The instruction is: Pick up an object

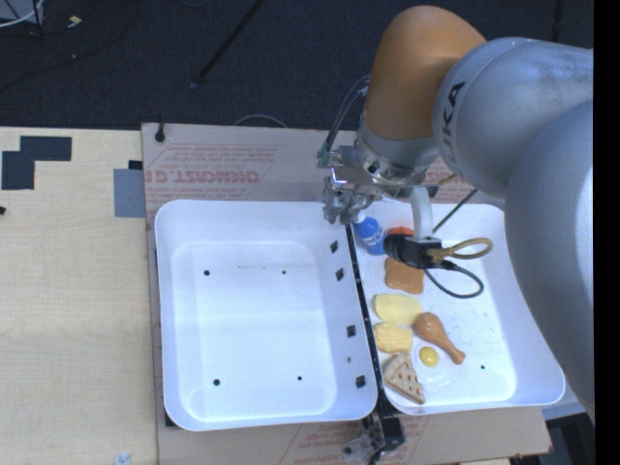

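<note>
- Tool (341,207) hangs over right bin (528,376), at its 11 o'clock corner; finger state: cannot tell.
- Blue bottle (367,232) just beside tool, at 4 o'clock.
- Drumstick (438,335) mid-bin.

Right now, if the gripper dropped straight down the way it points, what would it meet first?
Most likely the blue bottle, which lies just below and right of the gripper in the right bin, close to the divider. Depth is hard to judge from this slant, so it might land on the bin floor beside the bottle.

Mirrored red "CHEMCAST" on cardboard (223,168)
</note>
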Available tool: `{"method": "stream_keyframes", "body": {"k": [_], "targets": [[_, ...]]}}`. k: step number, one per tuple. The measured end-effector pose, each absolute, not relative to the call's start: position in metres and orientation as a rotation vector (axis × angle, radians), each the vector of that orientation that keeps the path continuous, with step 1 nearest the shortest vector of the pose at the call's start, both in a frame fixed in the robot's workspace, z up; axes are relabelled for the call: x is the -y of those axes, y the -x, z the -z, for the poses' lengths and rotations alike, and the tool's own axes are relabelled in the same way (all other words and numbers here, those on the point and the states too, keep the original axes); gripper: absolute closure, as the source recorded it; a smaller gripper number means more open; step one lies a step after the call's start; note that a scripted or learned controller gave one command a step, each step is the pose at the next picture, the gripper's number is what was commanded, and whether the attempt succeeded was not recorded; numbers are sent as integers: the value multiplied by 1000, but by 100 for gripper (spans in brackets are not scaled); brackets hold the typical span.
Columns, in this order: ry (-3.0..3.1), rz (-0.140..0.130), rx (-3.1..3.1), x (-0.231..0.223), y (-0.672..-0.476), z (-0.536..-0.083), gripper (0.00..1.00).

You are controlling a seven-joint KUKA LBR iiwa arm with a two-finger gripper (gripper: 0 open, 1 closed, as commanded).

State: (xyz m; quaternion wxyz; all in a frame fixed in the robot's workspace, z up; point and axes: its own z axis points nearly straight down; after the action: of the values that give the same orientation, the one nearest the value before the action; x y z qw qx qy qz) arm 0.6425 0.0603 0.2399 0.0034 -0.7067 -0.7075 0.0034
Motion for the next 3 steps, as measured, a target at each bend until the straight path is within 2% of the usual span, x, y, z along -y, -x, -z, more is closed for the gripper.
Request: {"method": "stream_keyframes", "body": {"k": [1, 2, 3], "targets": [[2213, -10, 2219, -98, -631, -183, 100], [2220, 0, 2222, -98, -644, -207, 100], [2216, -1, 2223, -141, -643, -196, 100]]}}
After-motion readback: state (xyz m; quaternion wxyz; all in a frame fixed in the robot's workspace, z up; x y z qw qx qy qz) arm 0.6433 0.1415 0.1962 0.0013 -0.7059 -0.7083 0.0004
